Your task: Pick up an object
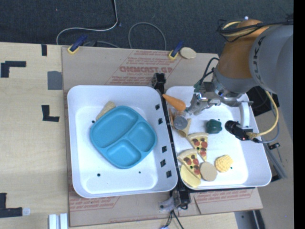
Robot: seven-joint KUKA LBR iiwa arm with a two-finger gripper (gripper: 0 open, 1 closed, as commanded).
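My gripper (194,106) hangs over the back left part of the right bin (257,175), reaching in from the right. An orange carrot (173,101) lies just to its left by the bin wall. A grey round piece (180,123) sits just below the gripper. A dark green item (214,126) lies to its lower right. Toward the front lie two pizza slices (199,142) (189,162), a tan disc (208,171) and a yellow corn piece (223,163). Nothing shows held in the gripper.
The left bin (81,175) holds a blue divided plate (124,136) with a tan piece (105,110) partly under its back edge. A tan oval (188,53) lies on the cardboard behind the bins. Cables run across the dark surface at the back.
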